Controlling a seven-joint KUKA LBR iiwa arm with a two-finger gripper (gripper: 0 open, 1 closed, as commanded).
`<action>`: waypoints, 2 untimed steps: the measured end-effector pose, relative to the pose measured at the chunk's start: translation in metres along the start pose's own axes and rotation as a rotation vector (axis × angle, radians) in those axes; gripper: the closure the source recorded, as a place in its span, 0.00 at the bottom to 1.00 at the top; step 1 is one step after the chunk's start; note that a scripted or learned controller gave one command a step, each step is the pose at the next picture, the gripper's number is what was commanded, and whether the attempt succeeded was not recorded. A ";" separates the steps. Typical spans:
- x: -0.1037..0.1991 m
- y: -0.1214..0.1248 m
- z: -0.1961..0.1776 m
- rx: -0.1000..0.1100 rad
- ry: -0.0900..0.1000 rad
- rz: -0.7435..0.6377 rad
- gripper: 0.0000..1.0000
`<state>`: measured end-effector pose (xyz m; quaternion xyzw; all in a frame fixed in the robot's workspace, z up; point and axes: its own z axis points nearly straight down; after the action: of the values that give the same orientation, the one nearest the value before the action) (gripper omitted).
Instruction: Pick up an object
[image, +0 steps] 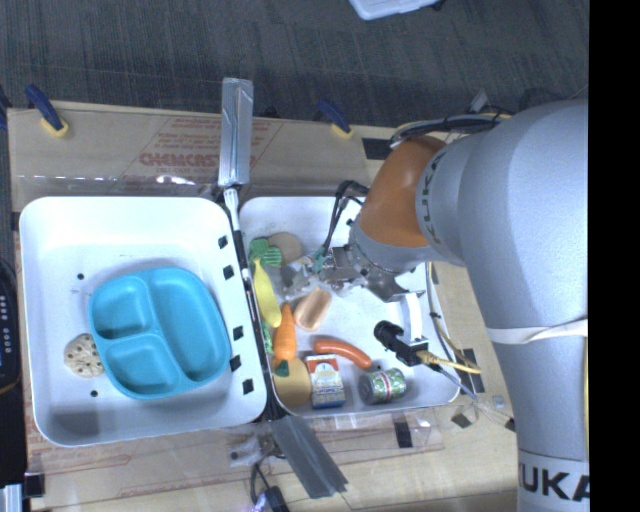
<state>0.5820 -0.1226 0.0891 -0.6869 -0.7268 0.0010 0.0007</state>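
Your arm's gripper (322, 268) dips into the right bin (420, 395), low over a tan bread roll (312, 308) — prob. lining up a grab; open or closed, can't tell.

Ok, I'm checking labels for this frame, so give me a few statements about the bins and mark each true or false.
1. The blue divided plate lies in the left bin. True.
2. The cookie sits on top of the plate. False: it lies beside the plate, on the bin floor.
3. The carrot lies in the right bin. True.
4. The tool is over the left bin. False: it is over the right bin, near the banana.
5. The small can is in the left bin. False: it is in the right bin.
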 end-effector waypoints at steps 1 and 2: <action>-0.001 0.001 -0.007 0.000 -0.002 -0.003 1.00; -0.042 -0.009 -0.001 -0.005 -0.003 0.118 1.00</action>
<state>0.5756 -0.1653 0.0901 -0.7286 -0.6849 0.0002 -0.0021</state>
